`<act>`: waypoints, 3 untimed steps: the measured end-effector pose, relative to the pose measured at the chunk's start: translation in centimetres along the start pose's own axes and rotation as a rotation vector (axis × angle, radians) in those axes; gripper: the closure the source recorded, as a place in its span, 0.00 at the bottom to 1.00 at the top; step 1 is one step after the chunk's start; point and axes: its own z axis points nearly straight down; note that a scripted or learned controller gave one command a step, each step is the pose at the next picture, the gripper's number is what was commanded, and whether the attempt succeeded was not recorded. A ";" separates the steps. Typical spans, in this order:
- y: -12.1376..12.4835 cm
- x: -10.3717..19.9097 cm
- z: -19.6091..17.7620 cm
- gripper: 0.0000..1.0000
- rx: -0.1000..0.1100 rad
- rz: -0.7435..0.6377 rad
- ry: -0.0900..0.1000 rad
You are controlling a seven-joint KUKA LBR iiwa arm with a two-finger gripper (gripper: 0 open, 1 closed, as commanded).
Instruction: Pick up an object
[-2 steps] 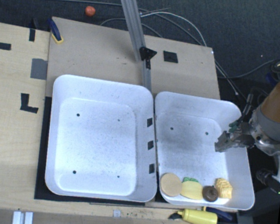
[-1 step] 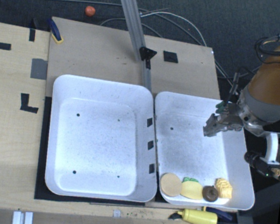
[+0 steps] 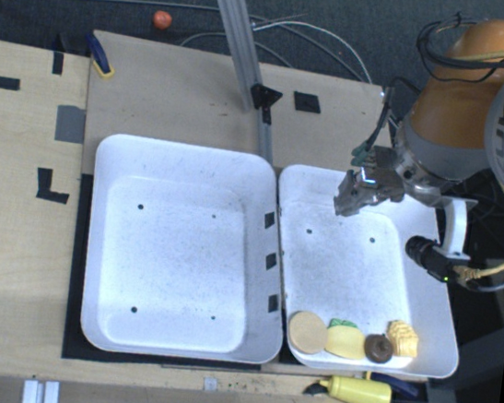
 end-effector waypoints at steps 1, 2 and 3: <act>-0.2 0.6 7.3 1.00 0.009 -0.051 -0.001; -1.4 6.5 6.3 1.00 0.003 0.001 0.000; 2.8 6.8 5.8 1.00 0.003 0.006 -0.002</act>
